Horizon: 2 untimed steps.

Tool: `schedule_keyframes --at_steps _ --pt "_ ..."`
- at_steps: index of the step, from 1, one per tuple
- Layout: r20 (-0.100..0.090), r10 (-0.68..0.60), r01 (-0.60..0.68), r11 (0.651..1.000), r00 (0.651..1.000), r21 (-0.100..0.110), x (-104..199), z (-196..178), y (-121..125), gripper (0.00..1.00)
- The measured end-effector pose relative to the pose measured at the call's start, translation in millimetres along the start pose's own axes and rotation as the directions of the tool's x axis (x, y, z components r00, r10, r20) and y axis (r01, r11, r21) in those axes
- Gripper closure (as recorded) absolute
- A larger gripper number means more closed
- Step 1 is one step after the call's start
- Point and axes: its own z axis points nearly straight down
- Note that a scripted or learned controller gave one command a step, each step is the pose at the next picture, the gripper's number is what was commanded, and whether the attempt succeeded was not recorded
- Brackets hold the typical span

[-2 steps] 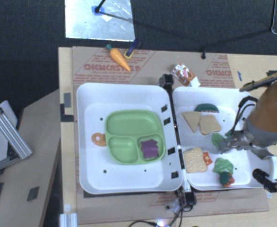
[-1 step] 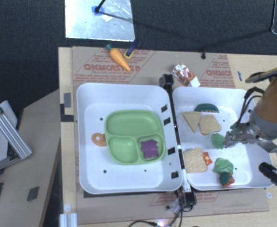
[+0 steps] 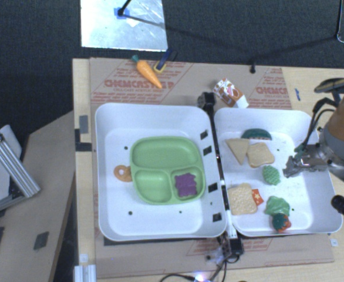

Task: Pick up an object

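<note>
Camera view | bins (image 3: pixel 107 175): two | toast slices (image 3: pixel 242 198): three (right bin) | claw (image 3: pixel 293 166): grip state unclear

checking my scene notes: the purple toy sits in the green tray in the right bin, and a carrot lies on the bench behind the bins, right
Not quite. The camera view shows the green tray, with the purple toy in one of its compartments, in the left bin, not the right one. The carrot does lie on the bench behind the bins.

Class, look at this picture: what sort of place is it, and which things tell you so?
Probably a robotics lab test bench, not a kitchen. A robot arm reaches over two white bins taped-down on cardboard, and the food, such as the carrot and bread slices, looks like toy food.
</note>
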Motion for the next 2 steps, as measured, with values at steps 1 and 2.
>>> schedule_keyframes --at_steps 1,2 --pt "0.0 0.0 0.0 1.0 1.0 -0.001 -0.4 -43.3 2.2 1.0" --pt "-0.002 -0.003 0.003 1.0 1.0 0.002 37.0 -49.5 27.9 1.0"
